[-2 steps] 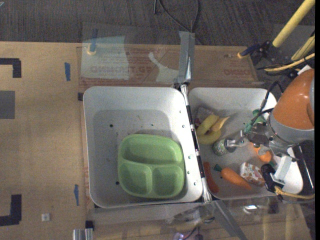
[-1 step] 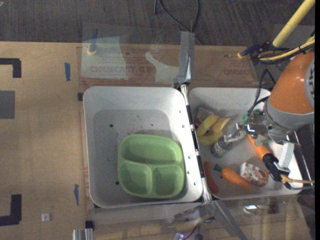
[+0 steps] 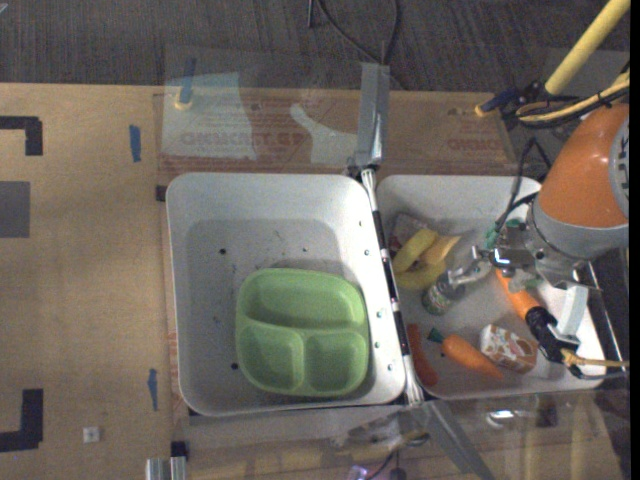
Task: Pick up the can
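Note:
A small dark olive can (image 3: 437,298) with a pale top sits in the middle of the right bin (image 3: 455,196), just in front of the yellow bananas (image 3: 420,252). My gripper (image 3: 456,281) reaches in from the right, low in the bin, and its silver tip is right against the can's upper right side. The view does not show whether the can is gripped. The grey arm with its orange band (image 3: 590,178) hangs over the bin's right side.
A white and red labelled cylinder (image 3: 507,348) lies at the front right of the right bin. An orange carrot (image 3: 470,353) and a red pepper (image 3: 420,356) lie beside it. Another carrot (image 3: 519,293) lies under the wrist. A green divided plate (image 3: 300,286) fills the left bin (image 3: 182,268).

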{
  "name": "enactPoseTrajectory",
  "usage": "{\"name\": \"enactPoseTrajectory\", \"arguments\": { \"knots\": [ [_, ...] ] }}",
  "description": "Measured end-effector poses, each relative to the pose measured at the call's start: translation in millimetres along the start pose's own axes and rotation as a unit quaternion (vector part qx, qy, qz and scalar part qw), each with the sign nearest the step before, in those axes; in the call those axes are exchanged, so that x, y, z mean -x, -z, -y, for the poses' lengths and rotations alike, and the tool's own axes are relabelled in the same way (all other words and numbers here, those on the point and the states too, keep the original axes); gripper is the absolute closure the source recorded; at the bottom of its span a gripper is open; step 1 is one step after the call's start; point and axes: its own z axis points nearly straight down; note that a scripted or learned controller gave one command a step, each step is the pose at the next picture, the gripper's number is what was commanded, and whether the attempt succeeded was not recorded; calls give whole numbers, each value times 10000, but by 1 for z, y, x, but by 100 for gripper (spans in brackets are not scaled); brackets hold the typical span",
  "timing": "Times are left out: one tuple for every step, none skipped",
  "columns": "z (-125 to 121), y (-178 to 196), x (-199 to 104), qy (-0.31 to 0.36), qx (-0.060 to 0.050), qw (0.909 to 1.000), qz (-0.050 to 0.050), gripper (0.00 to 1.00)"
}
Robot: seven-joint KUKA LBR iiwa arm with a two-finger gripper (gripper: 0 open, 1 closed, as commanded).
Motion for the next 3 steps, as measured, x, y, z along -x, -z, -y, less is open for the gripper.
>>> {"name": "enactPoseTrajectory", "arguments": {
  "knots": [
    [-48,-50,-38,1432,10,9897,0,0],
    [-119,29,55,1073,11,9942,6,0],
    [-98,-60,40,1105,60,9939,16,0]
  ]
}}
